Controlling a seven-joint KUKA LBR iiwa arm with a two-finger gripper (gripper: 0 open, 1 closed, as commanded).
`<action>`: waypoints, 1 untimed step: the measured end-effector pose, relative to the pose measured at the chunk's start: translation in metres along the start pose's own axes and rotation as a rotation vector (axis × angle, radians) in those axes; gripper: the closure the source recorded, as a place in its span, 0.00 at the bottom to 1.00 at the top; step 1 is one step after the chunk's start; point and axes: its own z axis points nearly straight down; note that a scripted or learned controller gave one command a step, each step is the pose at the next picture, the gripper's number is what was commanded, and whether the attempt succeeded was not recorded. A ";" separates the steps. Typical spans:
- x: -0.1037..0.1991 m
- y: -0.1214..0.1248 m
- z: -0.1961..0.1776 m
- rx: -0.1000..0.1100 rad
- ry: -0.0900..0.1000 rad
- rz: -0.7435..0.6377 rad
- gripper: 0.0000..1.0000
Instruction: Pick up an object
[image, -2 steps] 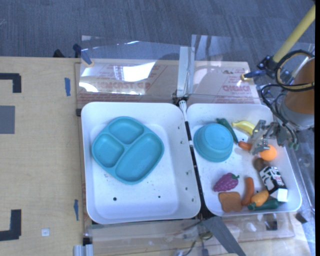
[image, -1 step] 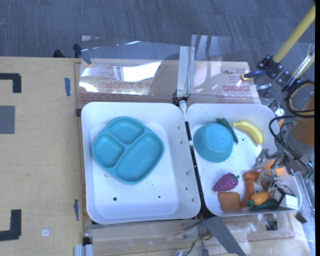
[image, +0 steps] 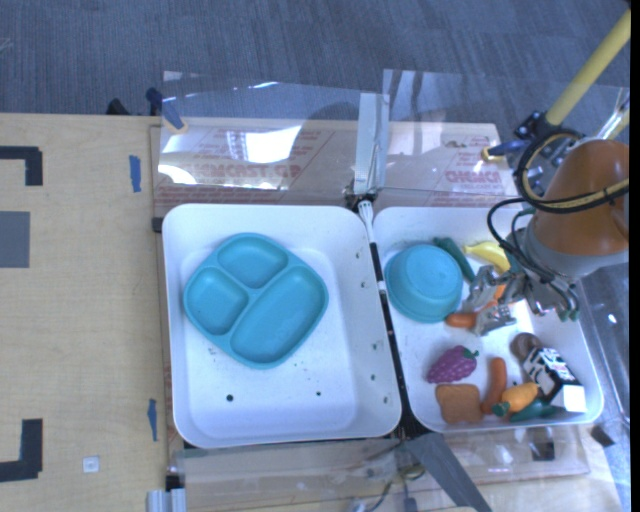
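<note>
My gripper (image: 491, 306) hangs low inside the right bin (image: 590, 400), just right of a blue bowl (image: 424, 281). A small orange piece (image: 460, 320) lies at the gripper's lower left, touching or very near it. Behind the gripper lie a yellow banana (image: 488, 254) and a green item (image: 452, 246). Nearer the front are a purple grape bunch (image: 452, 365), an orange carrot (image: 497, 376), a brown toast slice (image: 460, 403), an orange fruit with a green stem (image: 524, 399), a brown lump (image: 524, 346) and a black-and-white toy (image: 549, 368).
The left bin (image: 200, 410) holds a blue divided plate (image: 256, 298). The arm's orange band (image: 590, 190) and dark cables hang over the right bin's far right corner. A clear plastic wall (image: 370, 140) rises behind both bins.
</note>
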 end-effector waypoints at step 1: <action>-0.010 0.067 -0.152 0.002 -0.009 0.087 1.00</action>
